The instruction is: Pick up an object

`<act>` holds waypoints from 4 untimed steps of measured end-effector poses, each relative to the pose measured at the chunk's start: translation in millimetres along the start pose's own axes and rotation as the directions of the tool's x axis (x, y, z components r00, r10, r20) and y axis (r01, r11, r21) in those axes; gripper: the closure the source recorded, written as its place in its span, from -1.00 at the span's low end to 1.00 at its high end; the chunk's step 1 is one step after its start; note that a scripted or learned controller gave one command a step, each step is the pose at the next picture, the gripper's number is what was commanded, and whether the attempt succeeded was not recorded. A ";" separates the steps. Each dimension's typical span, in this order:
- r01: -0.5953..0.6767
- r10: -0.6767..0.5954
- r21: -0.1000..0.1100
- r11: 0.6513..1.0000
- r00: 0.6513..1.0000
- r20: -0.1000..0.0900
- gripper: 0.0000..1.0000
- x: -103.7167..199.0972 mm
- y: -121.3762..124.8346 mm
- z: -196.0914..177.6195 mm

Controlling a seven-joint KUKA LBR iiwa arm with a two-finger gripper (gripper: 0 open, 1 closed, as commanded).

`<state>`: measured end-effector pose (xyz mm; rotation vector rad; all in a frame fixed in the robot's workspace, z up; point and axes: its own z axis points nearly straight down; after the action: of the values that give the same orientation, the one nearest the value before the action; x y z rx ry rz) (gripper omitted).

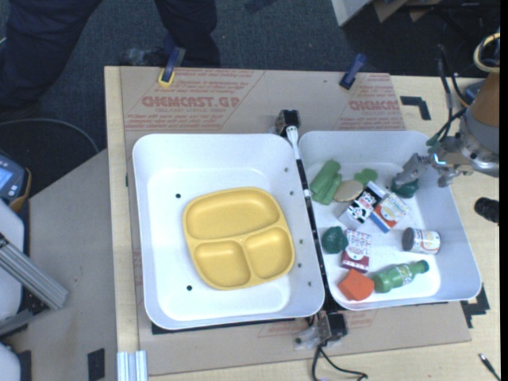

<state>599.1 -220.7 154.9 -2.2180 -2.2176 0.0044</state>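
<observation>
Small dark green object (406, 186) near the back right of the right bin (464, 248), just under the gripper (414, 171), looks the likeliest target: light, rigid plastic, probably smooth, best pinched across its narrow middle. Whether the fingers are open or touching it I cannot tell. Nearby lie a can (421, 240), a green bottle (401, 275) and a black-and-white carton (362, 205); the yellow divided tray (236, 235) sits in the left bin (159, 213)

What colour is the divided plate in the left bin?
Yellow: the plate shows best in the camera view from above.
</observation>
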 end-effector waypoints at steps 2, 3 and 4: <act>0.003 -0.003 -0.013 1.000 1.000 -0.008 -1.00 3.8 -2.1 65.4; 0.005 -0.005 -0.009 1.000 1.000 0.000 1.00 2.0 -4.3 57.9; 0.002 -0.002 -0.013 1.000 1.000 0.005 1.00 2.7 -1.7 14.3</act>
<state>597.3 -217.9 140.6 -2.2250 -2.2281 -0.0042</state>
